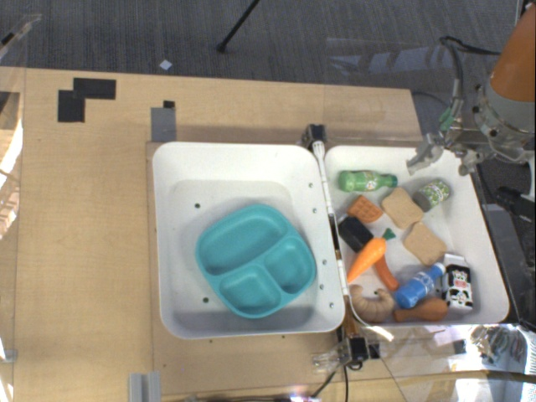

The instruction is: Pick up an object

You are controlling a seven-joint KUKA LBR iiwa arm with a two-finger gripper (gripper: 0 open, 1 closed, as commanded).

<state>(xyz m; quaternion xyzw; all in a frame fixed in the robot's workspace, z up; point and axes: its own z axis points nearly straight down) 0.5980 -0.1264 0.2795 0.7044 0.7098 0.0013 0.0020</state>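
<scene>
My gripper (442, 159) hangs over the back edge of the right bin (494, 262), open, with nothing between its fingers. Just below it lies a small green can (434, 193). A green bottle (366, 180) lies to the can's left. Nearer the front of the bin are two tan bread pieces (403, 208), an orange cracker (365, 208), a black piece (354, 234), a carrot (367, 259), a blue bottle (419, 286), a cow-print carton (456, 281), a brown sausage (421, 311) and a tan curled piece (373, 304).
The left bin (176, 224) holds a teal divided plate (255, 260). A black clamp (315, 134) sits at the back of the divider between the bins. Wooden bench surface surrounds both bins; cables lie at the front edge.
</scene>
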